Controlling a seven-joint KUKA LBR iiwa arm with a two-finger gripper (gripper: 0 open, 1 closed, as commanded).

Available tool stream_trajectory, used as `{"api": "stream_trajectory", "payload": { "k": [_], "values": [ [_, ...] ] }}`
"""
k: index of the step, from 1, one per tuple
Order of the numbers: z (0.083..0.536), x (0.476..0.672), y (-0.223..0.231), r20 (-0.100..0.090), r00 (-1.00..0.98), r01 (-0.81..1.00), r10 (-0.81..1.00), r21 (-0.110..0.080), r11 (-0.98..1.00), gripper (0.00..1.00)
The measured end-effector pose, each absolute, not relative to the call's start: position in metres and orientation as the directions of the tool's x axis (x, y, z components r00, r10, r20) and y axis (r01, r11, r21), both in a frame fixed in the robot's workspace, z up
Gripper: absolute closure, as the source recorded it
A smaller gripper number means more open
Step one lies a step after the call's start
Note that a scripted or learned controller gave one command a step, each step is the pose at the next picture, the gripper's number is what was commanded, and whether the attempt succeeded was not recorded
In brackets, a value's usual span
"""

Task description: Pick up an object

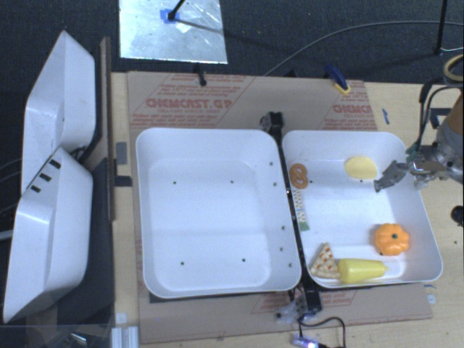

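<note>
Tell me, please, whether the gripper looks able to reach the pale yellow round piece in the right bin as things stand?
Probably yes. The gripper hangs over the right bin, just right of the pale yellow round piece, which lies alone near the far wall with bare floor around it. Nothing stands between them.

Both bins white: left bin (210, 145) with small dark dots on its floor, right bin (417, 216) plain. In the right bin: orange pumpkin (391, 239) with a dark stem; pale yellow lemon-like piece (360, 167); yellow corn-shaped piece (360, 269); pizza slice (325, 262), tan crust with red and yellow specks; brown pretzel (298, 175). Cardboard sheet (239, 100) tan with red lettering. Gripper (391, 174) grey metal. Two spare white bins (54, 194) at left. Silvery foil square (172, 19) with a blue mark, on dark floor.
</note>
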State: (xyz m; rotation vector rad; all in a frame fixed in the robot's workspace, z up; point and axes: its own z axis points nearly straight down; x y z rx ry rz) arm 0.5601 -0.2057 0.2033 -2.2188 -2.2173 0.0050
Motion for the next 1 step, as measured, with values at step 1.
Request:
{"api": "stream_trajectory", "payload": {
  "k": [1],
  "values": [
    [0.2067,0.5617,-0.2056,0.0,0.0,1.0,1.0,0.001,0.0,0.0]
  ]
}}
